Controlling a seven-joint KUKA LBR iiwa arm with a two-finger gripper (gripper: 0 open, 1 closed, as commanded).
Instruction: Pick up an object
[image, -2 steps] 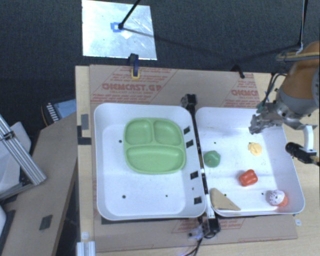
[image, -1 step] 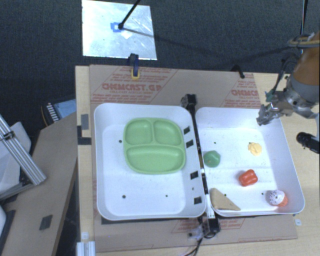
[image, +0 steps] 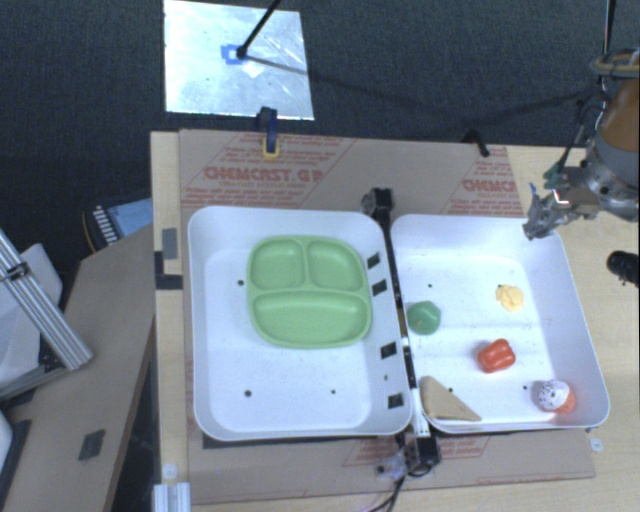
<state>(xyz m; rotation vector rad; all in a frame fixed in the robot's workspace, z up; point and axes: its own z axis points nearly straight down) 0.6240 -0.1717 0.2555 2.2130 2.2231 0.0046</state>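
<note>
1. A dark carpeted floor surrounds a brown tabletop (image: 330, 165) that bears two shallow white bins side by side, the left bin (image: 215, 300) and the right bin (image: 560, 290).
2. The candidate objects all lie in the right bin: a small yellow piece (image: 510, 296) near its middle right, a green ball-like object (image: 424, 317) beside the dividing wall, a red pepper-like toy (image: 496, 355), a tan wedge (image: 447, 401) at the front edge, and a white and orange ball (image: 551, 395) in the front right corner.
3. The claw (image: 541, 222) hangs over the right bin's far right corner, nothing between its tips; how far it is parted I cannot tell.
4. From the claw, the yellow piece is nearest, lying toward the front of the bin and slightly left; the rest sit farther forward.
5. A green divided plate (image: 306, 291) occupies the left bin, well apart from the claw.
</note>
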